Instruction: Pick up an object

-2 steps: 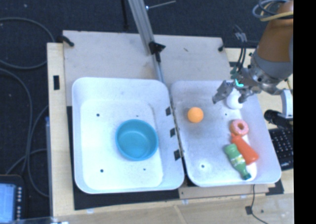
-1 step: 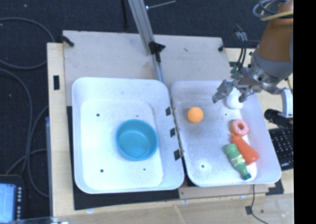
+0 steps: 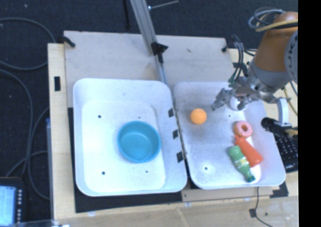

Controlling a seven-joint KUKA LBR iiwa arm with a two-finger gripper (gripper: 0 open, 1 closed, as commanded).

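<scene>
Arm: the grey KUKA arm with its orange band (image 3: 275,45) reached in from the right and hung over the upper right part of the right bin.
Gripper: the gripper (image 3: 231,101) stood above the upper middle of the right bin; its two fingers were spread apart and released, with nothing between them.
Orange ball: a small orange ball (image 3: 198,116) lay on the floor of the right bin, down and to the left of the gripper, near it but apart from it.
Pink ring: a pink doughnut-shaped ring (image 3: 244,129) lay lower right of the gripper, touching the top end of the orange-red piece.
Orange-red piece: an elongated orange-red object (image 3: 250,152) lay aslant below the ring; its kind could not be told.
Green bottle: a small green bottle-like object (image 3: 241,162) lay just beside the orange-red piece on its left, reaching toward the bin's lower edge.
Right bin: the shallow white bin (image 3: 208,171) held the ball, ring, orange-red piece and green bottle.
Left bin: the other white bin (image 3: 95,98) held a blue bowl (image 3: 139,142), upright, a little below its middle.
Counter: the pale counter (image 3: 110,53) carried both bins side by side; a metal pole (image 3: 142,10) slanted across its upper part.
</scene>
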